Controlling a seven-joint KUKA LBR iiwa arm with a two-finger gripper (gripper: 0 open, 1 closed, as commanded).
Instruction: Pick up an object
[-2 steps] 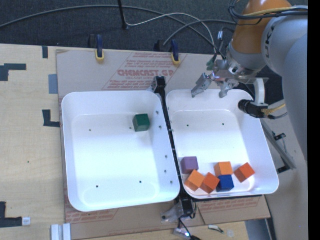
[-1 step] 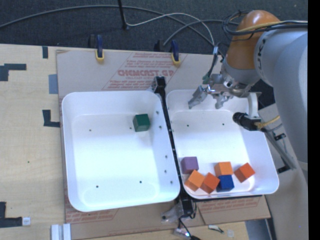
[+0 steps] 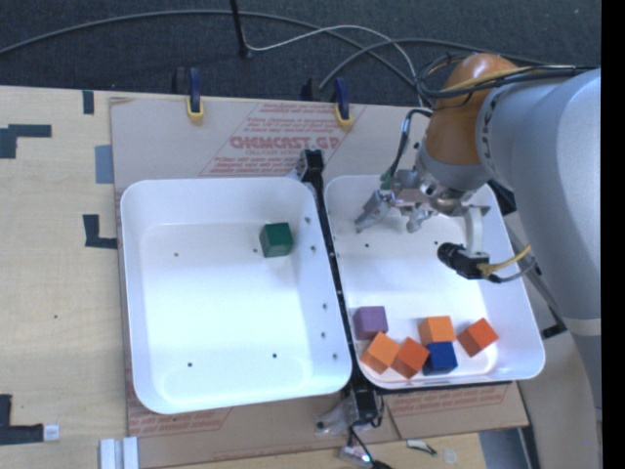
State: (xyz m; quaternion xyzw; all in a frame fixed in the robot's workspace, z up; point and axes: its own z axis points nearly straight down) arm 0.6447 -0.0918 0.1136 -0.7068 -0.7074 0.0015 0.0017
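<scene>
Crowding blocks (image 3: 420, 345) partly overlapping, tool (image 3: 393, 213) unladen.

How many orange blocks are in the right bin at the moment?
4. All sit along the near edge of the right bin: one orange block beside the purple block, one next to it, one above the blue block, one farthest right. None looks hidden.

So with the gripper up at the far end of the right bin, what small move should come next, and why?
Probably a shift toward the near end of the right bin. The gripper sits over bare floor at the far end, with nothing between its fingers, while the purple block, orange blocks and blue block cluster at the near end.
</scene>
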